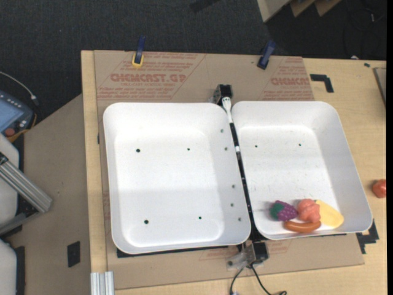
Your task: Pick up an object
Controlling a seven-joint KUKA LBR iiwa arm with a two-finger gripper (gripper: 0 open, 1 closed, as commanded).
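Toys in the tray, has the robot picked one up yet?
Not yet. Nothing looks done: the purple grapes, the orange-red toy, the yellow piece and the orange sausage all lie huddled in the near corner of the right bin. Nothing is being held. The whole pick is left: reach in, grip one, lift it.

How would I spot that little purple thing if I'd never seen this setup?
Find the right bin of the two white ones and follow it to its near corner, where a few toy foods huddle. The purple grape bunch lies leftmost, touching an orange-red piece, and it alone is purple and knobbly.
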